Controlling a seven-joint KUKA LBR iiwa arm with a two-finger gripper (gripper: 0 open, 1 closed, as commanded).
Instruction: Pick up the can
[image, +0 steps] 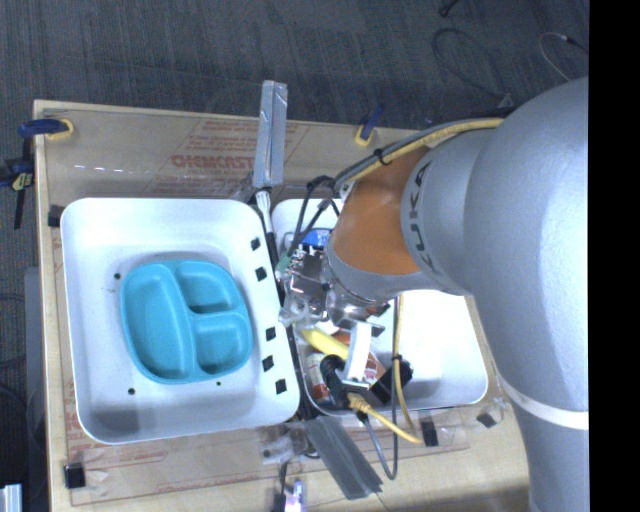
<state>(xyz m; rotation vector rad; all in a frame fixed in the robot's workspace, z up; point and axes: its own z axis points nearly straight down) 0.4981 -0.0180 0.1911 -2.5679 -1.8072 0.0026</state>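
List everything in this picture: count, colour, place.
bench: one, tan, under both bins
left bin: one, white, on the bench
right bin: one, white, beside it, mostly under the arm
tray: one, blue, divided, in the left bin
yellow thing: one, at the right bin's left side; kind unclear
red-brown thing: one, right bin's near left corner, partly hidden; perhaps the can
clamps: at least two, blue, bench's far edge
arm: one, grey with orange band, over the right bin
gripper: one, low at the right bin's left side
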